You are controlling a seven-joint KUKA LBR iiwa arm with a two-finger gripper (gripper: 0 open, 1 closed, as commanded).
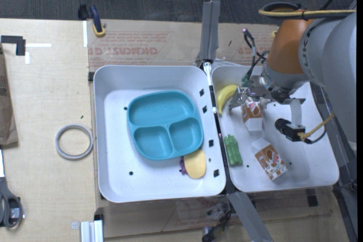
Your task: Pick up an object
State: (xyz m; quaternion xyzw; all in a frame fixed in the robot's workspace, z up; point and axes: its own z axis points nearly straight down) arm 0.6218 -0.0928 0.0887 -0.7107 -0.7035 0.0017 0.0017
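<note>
Nearest the camera, the grey arm with its orange band fills the upper right and reaches down into the right bin. Its pincer sits low at the far end of that bin, right at a small brown-and-white carton. Whether the pincer is released or clenched, cannot tell; the wrist and cables cover it.

Right bin contents: banana against the dividing wall, just beside the carton. Green leafy piece further forward along the same wall. Flat printed packet near the middle, well apart from the others.

Left bin: blue divided plate, with a yellow lemon-like piece touching its near edge and something purple tucked under it, too small to name.

On the bench left of the bins: a grey ring, scissors cut off at the edge.

Handling, my guess: the carton is the likely target. Looks light, stiff-sided, a little crushable, smooth enough to slip. Best taken across its two flat faces, mid-height. The banana beside it may crowd one side.

Hard to make out: carton's upper part is under the pincer, so contact is unclear.
</note>
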